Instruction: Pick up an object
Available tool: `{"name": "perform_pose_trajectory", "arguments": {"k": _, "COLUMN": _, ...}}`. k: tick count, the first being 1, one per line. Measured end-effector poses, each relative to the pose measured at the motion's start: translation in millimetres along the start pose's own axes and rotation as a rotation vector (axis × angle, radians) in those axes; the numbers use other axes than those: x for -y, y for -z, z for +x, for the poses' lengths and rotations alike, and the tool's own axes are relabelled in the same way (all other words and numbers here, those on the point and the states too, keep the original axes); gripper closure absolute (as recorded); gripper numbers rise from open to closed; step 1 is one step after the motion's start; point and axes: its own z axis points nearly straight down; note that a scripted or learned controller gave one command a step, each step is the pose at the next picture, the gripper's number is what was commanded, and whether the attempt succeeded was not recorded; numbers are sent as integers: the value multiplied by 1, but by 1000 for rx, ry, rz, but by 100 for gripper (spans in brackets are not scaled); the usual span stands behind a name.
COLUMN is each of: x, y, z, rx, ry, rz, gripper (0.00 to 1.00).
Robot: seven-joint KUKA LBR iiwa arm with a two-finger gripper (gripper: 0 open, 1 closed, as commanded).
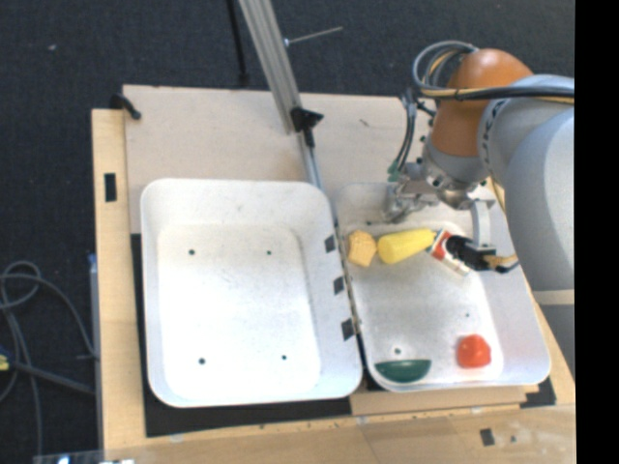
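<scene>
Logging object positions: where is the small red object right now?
The red object lies in the right bin, near its front right corner, just right of the dark green piece.

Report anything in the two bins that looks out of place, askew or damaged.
Nothing stands out. The right bin holds a yellow corn cob, a tan piece, a red-and-white item, a green bowl and a red object, all loose, none visibly damaged.
</scene>
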Motion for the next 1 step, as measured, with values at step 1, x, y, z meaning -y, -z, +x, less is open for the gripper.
{"name": "perform_pose_trajectory", "arguments": {"k": 1, "x": 2, "y": 45, "z": -3, "rx": -6, "ry": -7, "rz": 5, "gripper": 100}}
